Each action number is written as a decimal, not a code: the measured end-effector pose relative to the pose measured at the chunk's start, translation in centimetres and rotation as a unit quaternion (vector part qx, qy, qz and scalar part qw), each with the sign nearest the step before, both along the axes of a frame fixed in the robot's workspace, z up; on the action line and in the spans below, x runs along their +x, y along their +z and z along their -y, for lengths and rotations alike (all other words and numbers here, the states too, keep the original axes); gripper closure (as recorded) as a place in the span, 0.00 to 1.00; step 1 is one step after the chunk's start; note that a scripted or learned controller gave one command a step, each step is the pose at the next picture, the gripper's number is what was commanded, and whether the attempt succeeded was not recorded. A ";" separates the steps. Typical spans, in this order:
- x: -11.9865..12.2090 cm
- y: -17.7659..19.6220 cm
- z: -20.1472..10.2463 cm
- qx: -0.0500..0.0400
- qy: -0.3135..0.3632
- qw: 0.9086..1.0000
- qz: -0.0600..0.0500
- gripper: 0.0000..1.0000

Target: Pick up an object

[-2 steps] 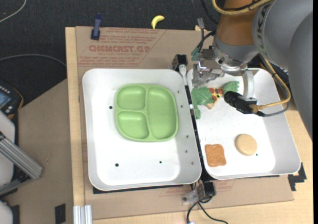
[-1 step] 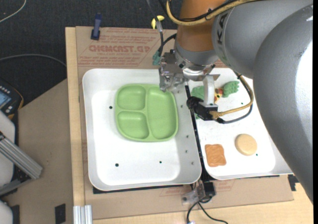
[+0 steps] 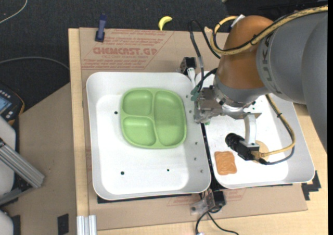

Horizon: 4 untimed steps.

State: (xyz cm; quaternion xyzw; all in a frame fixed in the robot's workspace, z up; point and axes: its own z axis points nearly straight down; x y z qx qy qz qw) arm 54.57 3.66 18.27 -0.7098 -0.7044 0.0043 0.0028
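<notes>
Camera view: gripper (image 3: 204, 111) sits just right of plate (image 3: 153, 118); can't tell if it's spread or shut. Tan slice (image 3: 226, 162) lies flat, lower-right of plate, apart from gripper.

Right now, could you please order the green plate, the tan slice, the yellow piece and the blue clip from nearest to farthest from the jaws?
1. green plate, in the left bin, its rim just beside the jaws.
2. tan slice, in the right bin, near its front edge.
3. yellow piece, beyond the bins at the board's far edge.
4. blue clip, at the board's far left corner.
</notes>
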 end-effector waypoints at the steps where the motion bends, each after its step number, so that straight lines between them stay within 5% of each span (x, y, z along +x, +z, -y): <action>1: -3.1 22.8 2.5 0.001 0.004 1.000 0.016 1.00; 2: -2.1 13.8 7.5 0.000 0.001 1.000 0.000 1.00; 3: -6.8 10.5 0.3 0.002 0.007 1.000 0.001 1.00; 4: -6.5 24.0 -5.8 0.004 0.008 1.000 0.013 1.00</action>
